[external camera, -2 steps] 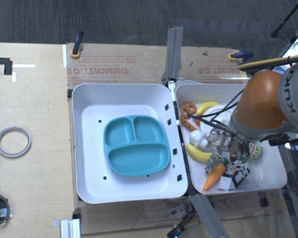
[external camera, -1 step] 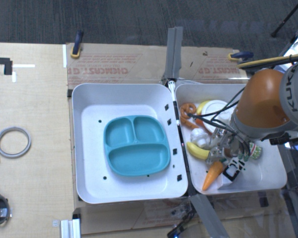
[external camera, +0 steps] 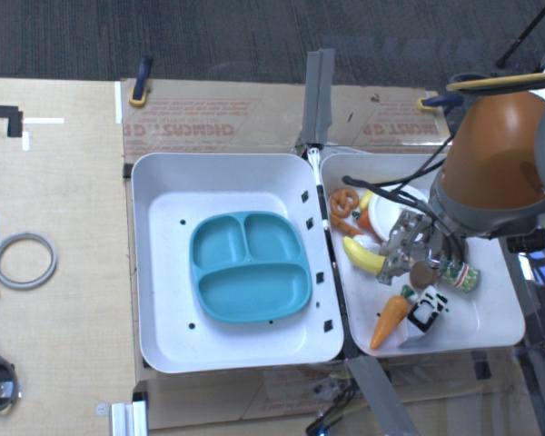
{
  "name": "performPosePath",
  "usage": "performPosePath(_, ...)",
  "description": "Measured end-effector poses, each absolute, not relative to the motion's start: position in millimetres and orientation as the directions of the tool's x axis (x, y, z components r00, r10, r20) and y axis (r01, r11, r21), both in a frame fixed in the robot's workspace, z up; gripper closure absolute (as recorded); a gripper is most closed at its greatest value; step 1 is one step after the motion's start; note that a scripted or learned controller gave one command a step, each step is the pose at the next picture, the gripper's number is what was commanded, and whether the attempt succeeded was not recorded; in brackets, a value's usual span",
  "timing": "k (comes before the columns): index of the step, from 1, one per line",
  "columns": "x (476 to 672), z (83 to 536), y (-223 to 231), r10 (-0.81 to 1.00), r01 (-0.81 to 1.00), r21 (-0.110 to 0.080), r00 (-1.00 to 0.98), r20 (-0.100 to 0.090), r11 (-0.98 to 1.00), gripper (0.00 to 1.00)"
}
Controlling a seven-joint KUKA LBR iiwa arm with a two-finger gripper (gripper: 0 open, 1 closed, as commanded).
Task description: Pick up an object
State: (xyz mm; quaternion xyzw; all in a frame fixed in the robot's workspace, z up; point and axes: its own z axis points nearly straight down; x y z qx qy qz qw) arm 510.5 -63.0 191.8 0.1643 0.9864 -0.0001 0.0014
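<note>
Bright, even light; soft shadows

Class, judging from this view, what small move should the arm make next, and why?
Probably a short descent onto the banana. The gripper sits in the right bin just right of the banana, with the carrot nearer the front, and nothing shows between its fingers.
</note>
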Motion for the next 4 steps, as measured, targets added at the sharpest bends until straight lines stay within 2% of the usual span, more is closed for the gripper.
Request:
performPosePath(1, 544.0, 92, -117, 0.202, 0.202, 0.0, -0.979, 0.0, 0.979, 1.0)
performPosePath(2, 544.1, 92, -116, 0.201, 0.201, 0.0, -0.98, 0.0, 0.98, 0.0)
performPosePath(3, 522.0, 91, -100, 0.343, 0.343, 0.0, -0.939, 0.0, 0.939, 0.0)
performPosePath(4, 614.7, 92, -118, 0.608, 0.608, 0.001, -0.794, -0.002, 0.794, 0.0)
